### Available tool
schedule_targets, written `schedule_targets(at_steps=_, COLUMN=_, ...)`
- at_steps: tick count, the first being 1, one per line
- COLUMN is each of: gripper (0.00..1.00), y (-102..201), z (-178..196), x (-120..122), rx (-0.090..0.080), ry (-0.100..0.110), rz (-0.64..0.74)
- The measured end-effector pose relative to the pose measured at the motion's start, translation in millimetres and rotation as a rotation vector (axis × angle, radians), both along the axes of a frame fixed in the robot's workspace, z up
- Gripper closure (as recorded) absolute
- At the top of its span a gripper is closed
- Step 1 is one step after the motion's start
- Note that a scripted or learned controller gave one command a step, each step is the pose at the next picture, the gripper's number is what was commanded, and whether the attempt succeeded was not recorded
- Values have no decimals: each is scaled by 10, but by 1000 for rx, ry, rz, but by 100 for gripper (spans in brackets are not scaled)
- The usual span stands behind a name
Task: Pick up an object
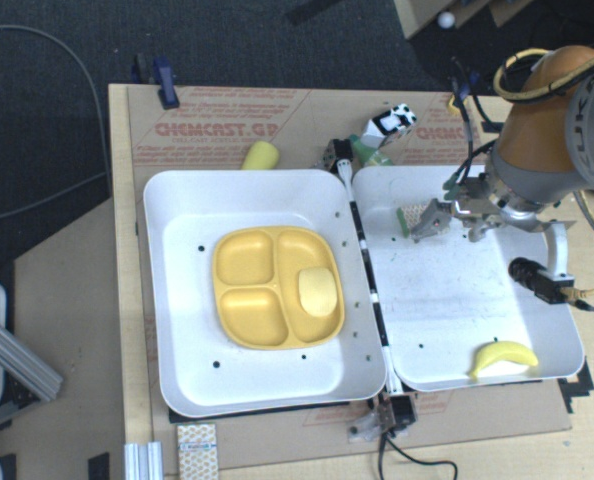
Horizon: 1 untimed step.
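Hand [424, 220], fingers spread apart, hovers beside a small speckled greenish block [411, 214].

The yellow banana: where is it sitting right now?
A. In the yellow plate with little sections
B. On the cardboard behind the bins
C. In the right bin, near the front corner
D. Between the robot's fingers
C. The banana lies on the floor of the right bin, near its front right corner, well apart from the gripper farther back.

Two white bins [177, 208], one yellow divided plate [277, 286], one banana [504, 358], one pale oval piece [317, 291].
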<state>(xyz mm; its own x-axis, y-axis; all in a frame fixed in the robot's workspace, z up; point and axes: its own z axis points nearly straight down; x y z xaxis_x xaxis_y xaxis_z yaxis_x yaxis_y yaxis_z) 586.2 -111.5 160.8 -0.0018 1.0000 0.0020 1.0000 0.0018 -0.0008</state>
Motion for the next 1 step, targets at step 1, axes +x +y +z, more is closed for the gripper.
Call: schedule_targets(at_steps=1, gripper=0, y=123, z=-766, x=311, rx=-1, ry=1, rz=-1)
